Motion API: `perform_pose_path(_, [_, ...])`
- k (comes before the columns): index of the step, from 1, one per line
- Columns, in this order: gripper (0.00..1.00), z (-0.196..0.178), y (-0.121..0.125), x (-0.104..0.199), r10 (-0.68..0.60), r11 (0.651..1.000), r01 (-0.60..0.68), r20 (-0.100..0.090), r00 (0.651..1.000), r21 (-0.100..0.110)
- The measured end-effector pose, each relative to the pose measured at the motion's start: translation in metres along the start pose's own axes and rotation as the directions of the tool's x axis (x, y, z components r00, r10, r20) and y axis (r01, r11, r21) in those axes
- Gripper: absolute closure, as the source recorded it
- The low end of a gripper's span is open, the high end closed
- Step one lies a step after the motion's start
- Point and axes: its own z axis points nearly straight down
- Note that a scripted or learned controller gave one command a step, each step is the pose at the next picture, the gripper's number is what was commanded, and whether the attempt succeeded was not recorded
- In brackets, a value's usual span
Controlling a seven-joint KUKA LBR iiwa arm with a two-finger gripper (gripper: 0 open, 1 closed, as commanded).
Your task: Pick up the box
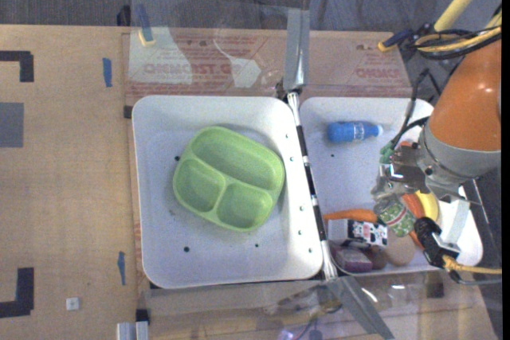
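In the right bin (351, 111), near its front wall, lies the box (367, 232): a small carton, mostly white, with black and red print on the face that shows. Its left end meets a dark patch beside it, so the outline there is hard to trace. It sits among other things: an orange carrot-like piece (351, 214) just behind it, a dark purple item (356, 258) just in front, a tan rounded thing (398, 252) at its right, and a green-patterned object (394, 213) close by at its upper right. A blue bottle (353, 130) lies on its side well apart, toward the back of the same bin.

The arm (470, 123), grey with its orange band, covers the right part of this bin. The gripper (397, 189) hangs above the cluster, just right of and behind the box; its metal parts blur into the clutter beneath, and whether they stand apart or together cannot be told. Nothing can be seen clamped there.

The left bin (151, 251) bears a green divided plate (229, 178), three compartments, tilted a little in the view
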Motion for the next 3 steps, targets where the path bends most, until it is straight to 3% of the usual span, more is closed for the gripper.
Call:
perform_pose_path(1, [1.0, -0.011, 0.008, -0.046, 0.307, 0.952, -0.307, 0.001, 0.952, -0.003])
perform_pose_path(2, [1.0, -0.047, 0.01, -0.035, 0.525, 0.851, -0.525, 0.0, 0.851, -0.002])
perform_pose_path(3, [0.0, -0.047, 0.01, -0.035, 0.525, 0.851, -0.525, 0.0, 0.851, -0.001])
